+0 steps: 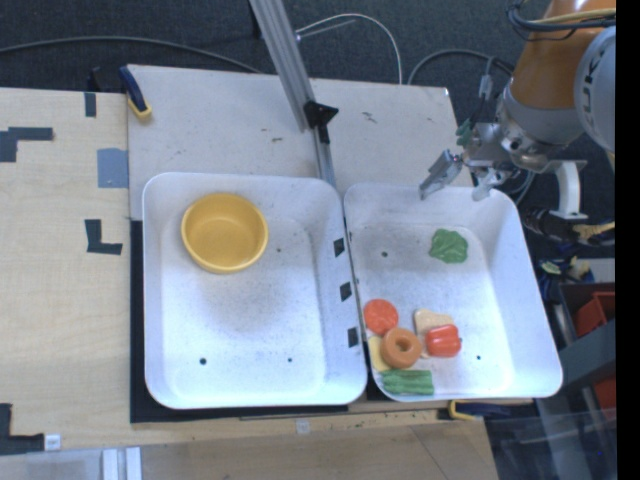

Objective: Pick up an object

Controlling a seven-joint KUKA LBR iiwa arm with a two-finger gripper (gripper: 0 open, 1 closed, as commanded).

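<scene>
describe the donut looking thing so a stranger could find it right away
Look in the right bin, at the cluster of toy food by its near edge. The donut sits mid-cluster, between the red-orange round piece and the red piece: the one brown ring with a hole.

Arm (560, 58) cut off by the right edge and top corner; only the orange band and grey wrist section show above the hand (458, 180). Well below the hand, the pale yellow piece (377, 353) is mostly hidden under the donut (401, 347) and red-orange round (380, 316); shape unreadable. Beige piece (431, 321) partly covered by the red item (443, 341). Metal pole (285, 53), left of the hand, runs out at the top edge.
</scene>
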